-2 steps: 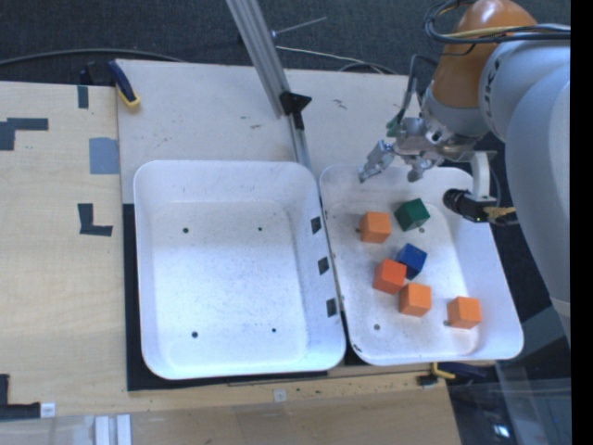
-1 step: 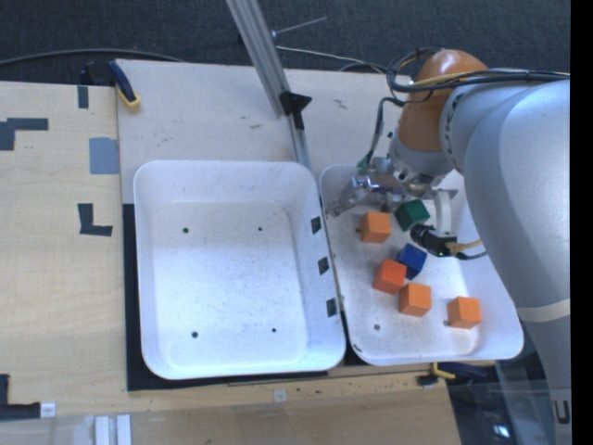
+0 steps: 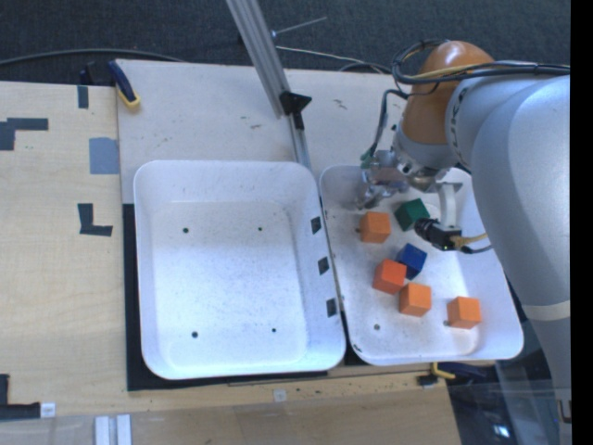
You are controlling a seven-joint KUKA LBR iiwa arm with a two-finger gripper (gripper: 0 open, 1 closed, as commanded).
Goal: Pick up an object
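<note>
Reached in over the far end of the right bin point(image 3: 508, 346) with the fingers point(image 3: 376, 195) low and blurred; could not tell whether apart or together. Saw nothing gripped. Found one orange cube point(image 3: 375, 226) just beneath the fingers, a green cube point(image 3: 411, 214) beside them, a blue cube point(image 3: 413, 259) nearer the camera, and three more orange cubes point(image 3: 415, 298) beyond that, well apart from the fingers.
</note>
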